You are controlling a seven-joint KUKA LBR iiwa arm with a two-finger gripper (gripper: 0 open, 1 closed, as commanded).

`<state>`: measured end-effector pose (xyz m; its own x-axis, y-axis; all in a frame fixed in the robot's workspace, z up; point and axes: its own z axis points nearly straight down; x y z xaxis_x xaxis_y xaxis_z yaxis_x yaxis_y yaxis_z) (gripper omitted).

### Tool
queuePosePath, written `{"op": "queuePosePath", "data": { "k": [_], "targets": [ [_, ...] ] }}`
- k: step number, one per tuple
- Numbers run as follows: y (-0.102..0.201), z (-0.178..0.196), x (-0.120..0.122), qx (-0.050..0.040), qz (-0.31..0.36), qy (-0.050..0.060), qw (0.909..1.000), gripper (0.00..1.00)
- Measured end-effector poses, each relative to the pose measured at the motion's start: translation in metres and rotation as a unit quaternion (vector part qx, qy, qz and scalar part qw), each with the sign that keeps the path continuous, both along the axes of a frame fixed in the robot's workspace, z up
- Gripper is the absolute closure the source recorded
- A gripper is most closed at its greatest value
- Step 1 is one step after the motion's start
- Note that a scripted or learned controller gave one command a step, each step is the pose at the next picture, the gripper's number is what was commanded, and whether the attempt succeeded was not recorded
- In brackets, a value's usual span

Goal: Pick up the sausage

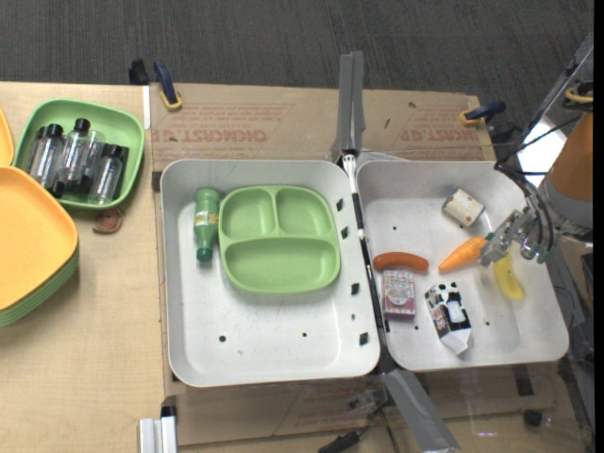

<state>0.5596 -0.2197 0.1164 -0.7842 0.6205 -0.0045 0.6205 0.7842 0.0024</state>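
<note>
The sausage (400, 261), a short reddish-brown link, lies on its side at the left of the right bin (491, 347), close to the wall between the bins. My gripper (510, 241) hovers over the right part of that bin, well to the right of the sausage. It stands just beyond the leafy end of an orange toy carrot (461, 254) and above a yellow banana (510, 280). Nothing of the sausage is touched by it.
A pink card pack (398, 294) sits just below the sausage, with a black-and-white packet (449, 317) to its right. A white block (463, 207) lies at the back. The left bin (274, 352) holds a green divided plate (278, 237) and a green bottle (205, 223).
</note>
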Motion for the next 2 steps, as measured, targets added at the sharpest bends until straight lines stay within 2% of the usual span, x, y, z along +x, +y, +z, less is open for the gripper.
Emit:
{"op": "queuePosePath", "data": {
  "k": [1, 2],
  "targets": [
    [-0.002, -0.018, -0.044, 0.0005, 0.110, 0.002, 0.9939, 1.00],
    [-0.002, -0.025, -0.078, 0.0005, 0.190, 0.002, 0.9818, 1.00]
  ]
}}
